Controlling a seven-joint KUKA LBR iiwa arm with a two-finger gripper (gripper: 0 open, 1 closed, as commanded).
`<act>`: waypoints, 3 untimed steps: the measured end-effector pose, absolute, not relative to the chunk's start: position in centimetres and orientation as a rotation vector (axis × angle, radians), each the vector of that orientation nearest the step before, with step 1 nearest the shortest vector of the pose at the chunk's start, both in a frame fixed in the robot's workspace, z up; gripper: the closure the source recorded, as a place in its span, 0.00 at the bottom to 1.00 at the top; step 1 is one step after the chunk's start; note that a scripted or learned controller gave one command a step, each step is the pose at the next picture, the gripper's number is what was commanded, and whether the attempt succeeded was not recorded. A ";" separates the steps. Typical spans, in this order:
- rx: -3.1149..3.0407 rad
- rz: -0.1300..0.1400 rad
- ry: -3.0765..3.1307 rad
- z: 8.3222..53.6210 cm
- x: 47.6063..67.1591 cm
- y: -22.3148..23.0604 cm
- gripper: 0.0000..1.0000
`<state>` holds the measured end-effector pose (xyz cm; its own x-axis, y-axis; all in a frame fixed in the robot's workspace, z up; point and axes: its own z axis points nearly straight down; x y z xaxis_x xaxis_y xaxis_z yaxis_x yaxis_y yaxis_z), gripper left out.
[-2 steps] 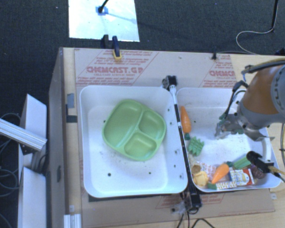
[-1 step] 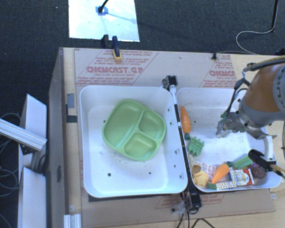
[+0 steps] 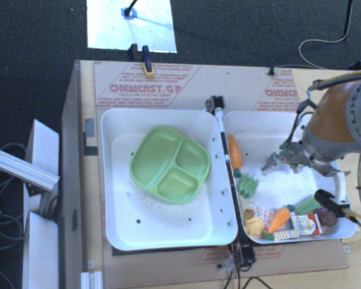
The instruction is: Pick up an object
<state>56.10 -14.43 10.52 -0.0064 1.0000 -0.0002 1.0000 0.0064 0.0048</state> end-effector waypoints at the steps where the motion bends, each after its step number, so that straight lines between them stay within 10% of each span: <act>1: 2.217 -0.002 2.218 8.5 58.6 -9.8 0.00; 2: 2.211 -0.003 2.214 8.7 63.9 -9.3 0.00; 3: 2.218 -0.001 2.223 8.4 58.3 -12.2 0.00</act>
